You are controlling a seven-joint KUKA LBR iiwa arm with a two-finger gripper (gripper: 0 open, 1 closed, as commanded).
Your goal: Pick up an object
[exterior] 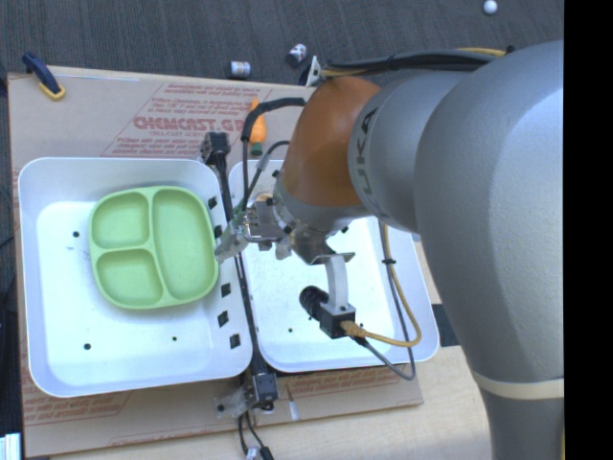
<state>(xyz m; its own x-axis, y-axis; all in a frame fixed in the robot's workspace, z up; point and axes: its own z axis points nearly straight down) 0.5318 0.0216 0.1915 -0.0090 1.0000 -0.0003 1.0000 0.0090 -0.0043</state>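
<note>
A light green divided plate point(153, 245) with three compartments lies flat in the left bin point(38, 286), toward its back. My gripper point(238, 232) hangs low over the rim where the two bins meet, right beside the plate's right edge. The orange band and grey body of the arm hide most of the gripper from above. I see nothing held by it.
The right bin point(297, 348) shows a bare white floor near its front; the arm covers its back half. Black clips point(228, 316) line the shared rim. Cardboard point(172, 113) lies under the bins, with small metal parts point(239, 68) on the dark floor behind.
</note>
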